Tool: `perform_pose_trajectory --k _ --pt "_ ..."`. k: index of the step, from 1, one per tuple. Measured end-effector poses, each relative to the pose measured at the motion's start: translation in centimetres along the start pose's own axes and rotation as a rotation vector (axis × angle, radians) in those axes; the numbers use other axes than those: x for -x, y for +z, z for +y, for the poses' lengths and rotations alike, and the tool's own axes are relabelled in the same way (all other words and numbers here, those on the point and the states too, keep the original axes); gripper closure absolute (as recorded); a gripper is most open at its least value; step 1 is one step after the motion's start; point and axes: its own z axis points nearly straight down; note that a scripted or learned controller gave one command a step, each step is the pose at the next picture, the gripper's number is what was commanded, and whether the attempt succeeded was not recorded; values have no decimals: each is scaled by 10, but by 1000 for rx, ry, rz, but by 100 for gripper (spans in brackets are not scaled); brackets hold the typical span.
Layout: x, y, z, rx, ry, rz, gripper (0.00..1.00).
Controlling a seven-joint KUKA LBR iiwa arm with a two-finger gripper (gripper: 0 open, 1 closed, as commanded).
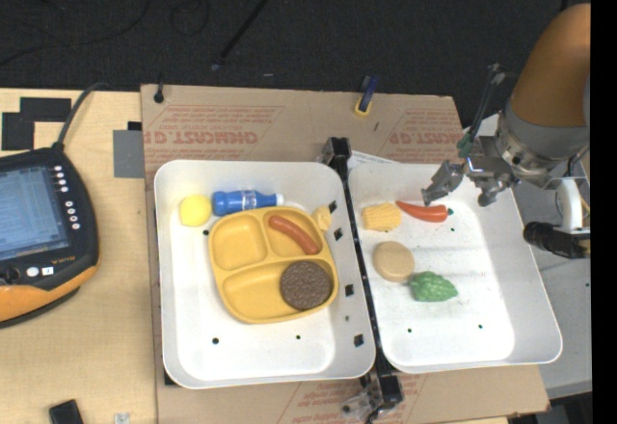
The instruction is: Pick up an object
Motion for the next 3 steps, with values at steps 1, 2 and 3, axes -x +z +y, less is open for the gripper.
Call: perform_pose_trajectory --k 1,2,3 --pt "-36 -170 -56 19 -2 -1 0" --pt "-148 -176 -88 1 -11 3 0" --pt "-212 -146 -120 -5 -7 0 0"
